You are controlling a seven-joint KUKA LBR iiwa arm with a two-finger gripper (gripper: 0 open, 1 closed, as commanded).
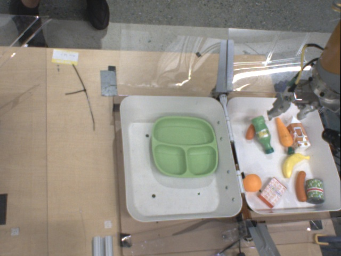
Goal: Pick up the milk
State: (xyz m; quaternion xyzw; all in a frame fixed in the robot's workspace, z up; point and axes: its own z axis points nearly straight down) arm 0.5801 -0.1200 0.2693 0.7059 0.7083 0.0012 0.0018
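The milk (301, 136) is a small white carton with orange markings. It lies in the right bin (325, 209), between a carrot (284, 132) and the bin's right wall. My gripper (292, 111) hangs at the bin's far end, just above and behind the carton and the carrot. It is open, the two fingers (277, 109) spread wide with nothing between them. The carton rests on the bin floor, apart from the fingers.
Also in the right bin are a green bottle (262, 134), a banana (292, 163), an orange (252, 183), a pink-and-white box (273, 191), a sausage (301, 185) and a green can (315, 190). In the left bin (133, 196) lies a green divided plate (185, 146).
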